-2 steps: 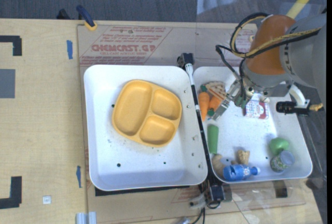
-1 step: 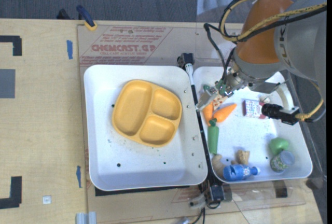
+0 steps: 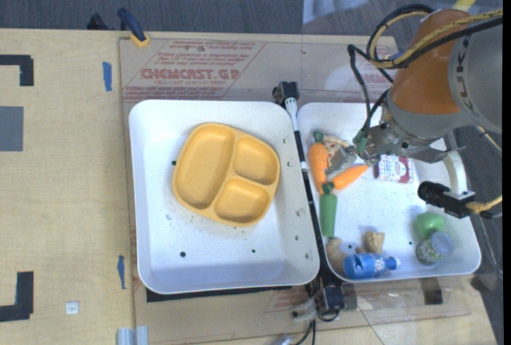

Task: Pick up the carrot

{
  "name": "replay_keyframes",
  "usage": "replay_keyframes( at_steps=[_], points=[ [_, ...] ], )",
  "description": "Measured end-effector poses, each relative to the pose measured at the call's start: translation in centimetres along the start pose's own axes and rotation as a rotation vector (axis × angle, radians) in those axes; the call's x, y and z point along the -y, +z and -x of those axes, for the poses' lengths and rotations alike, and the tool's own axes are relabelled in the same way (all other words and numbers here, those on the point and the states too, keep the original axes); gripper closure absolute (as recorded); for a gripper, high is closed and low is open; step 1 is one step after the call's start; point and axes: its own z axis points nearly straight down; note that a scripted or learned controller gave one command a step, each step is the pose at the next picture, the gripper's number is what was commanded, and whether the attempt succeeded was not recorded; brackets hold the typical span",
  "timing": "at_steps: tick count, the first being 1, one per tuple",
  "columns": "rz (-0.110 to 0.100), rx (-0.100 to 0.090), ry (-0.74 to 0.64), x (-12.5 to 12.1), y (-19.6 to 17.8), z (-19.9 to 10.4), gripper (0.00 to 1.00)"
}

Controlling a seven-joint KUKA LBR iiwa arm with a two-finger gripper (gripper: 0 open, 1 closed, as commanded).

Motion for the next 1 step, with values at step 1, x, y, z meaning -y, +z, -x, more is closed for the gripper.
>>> replay_keyframes(
  at_steps=[1],
  points=[
    [-0.001, 0.002, 0.174, -0.63, 5.37, 5.92, 0.0]
  ],
)
